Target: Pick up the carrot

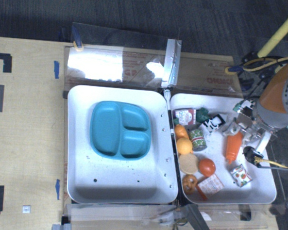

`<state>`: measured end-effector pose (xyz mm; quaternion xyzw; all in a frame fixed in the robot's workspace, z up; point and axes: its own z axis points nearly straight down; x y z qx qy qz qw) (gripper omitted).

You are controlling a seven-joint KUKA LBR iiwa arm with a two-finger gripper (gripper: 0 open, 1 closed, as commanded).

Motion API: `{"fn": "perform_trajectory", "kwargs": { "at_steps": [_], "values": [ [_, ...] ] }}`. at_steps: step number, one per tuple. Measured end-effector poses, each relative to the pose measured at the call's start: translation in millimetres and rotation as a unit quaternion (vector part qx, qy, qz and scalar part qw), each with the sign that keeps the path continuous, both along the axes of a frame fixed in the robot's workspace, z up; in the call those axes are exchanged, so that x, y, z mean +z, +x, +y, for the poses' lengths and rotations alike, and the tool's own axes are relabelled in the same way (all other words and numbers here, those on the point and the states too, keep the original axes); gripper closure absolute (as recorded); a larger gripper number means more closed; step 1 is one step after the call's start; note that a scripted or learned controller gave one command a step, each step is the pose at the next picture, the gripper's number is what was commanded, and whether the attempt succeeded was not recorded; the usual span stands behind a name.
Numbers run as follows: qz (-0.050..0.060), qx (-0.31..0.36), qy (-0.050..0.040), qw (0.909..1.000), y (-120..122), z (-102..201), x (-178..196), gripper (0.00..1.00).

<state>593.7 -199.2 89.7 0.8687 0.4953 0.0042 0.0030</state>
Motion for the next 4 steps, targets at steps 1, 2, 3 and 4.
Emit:
{"fn": "perform_trajectory", "kwargs": {
  "at_steps": [1, 2, 3, 4],
  "values": [
    [0.001, -0.123, 0.0001, 0.9924, 52, 34, -1, 1.00],
    [0.001, -0.049, -0.0005, 0.9988, 70, 3, 109, 1.00],
    [0.009, -0.005, 0.0015, 0.9999, -22, 0, 40, 1.00],
    [0.003, 0.078, -0.0005, 0.9969, 3, 31, 108, 1.00]
  ]
}}
